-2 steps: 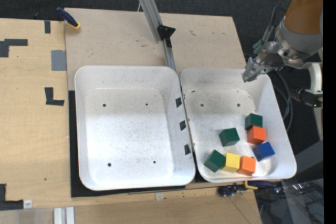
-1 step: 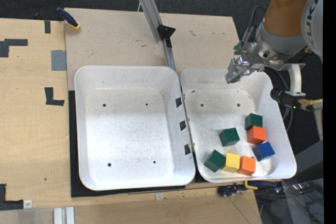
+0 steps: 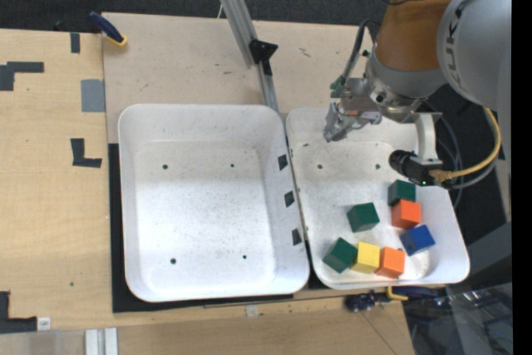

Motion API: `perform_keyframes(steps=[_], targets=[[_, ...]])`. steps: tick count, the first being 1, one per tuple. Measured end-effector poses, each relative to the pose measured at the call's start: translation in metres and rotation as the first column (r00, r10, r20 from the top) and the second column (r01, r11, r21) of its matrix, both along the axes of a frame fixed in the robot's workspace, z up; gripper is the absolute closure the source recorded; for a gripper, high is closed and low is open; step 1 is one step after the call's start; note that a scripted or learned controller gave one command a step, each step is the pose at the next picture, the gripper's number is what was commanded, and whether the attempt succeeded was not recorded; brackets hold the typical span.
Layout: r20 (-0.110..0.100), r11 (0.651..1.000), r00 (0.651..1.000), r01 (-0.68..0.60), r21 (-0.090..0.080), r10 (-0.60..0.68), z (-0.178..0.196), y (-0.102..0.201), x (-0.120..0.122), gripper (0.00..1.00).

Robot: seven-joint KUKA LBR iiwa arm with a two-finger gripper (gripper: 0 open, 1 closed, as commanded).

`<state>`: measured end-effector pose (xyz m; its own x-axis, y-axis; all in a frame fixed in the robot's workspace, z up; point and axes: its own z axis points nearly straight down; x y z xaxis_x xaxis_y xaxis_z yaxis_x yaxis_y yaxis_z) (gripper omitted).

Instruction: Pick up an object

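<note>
The gripper (image 3: 339,126) is hanging over the far end of the right bin (image 3: 332,179), near that bin's back rim; at this size it is not possible to tell how it is set, and nothing is showing in its grasp. The arm (image 3: 432,21) is reaching in from the right, its orange band sitting above the wrist, which is keeping the tool pointing down at bare bin floor rather than at any block.

The candidates for picking are all lying well apart from it, gathered in the near right corner of the same bin, probably because the floor is sloping them together there. A green block (image 3: 362,217) is sitting alone and nearest the gripper, so it is looking like the easiest target. Beyond it, a dark green block (image 3: 401,192) is touching an orange block (image 3: 406,214), with a blue block (image 3: 417,239) just beside. Along the near rim a green cube (image 3: 340,254), a yellow block (image 3: 368,256) and another orange one (image 3: 391,262) are pressing side by side, leaving little room for a grasp.

The left bin (image 3: 199,204) is lying alongside on the counter (image 3: 50,96)
</note>
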<state>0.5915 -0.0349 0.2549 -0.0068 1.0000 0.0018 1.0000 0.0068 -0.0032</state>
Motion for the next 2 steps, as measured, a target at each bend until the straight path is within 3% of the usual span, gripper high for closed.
perform_keyframes(steps=[2], targets=[[0.000, 1.000, 1.000, 0.001, -0.001, -0.001, -0.027, 0.107, -0.028, 1.00]])
